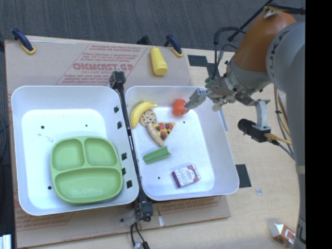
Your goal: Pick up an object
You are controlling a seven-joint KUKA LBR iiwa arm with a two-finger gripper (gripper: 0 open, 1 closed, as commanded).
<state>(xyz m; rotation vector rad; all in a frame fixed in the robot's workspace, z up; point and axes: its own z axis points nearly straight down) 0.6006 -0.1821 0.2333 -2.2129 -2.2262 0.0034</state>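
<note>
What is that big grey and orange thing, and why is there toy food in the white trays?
That is a robot arm, seen by a camera looking down from above. It reaches in from the right, and its gripper works like two pinching fingers. Its job is to pick something up. The gripper is beside a small red toy in the right bin, which also holds a banana, a pizza slice, a green piece and a small packet. The left bin holds a green divided plate.

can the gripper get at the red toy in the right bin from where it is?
Probably yes. The gripper sits just right of the red toy near the right bin's far edge, with nothing between them; the banana lies well left.
</note>
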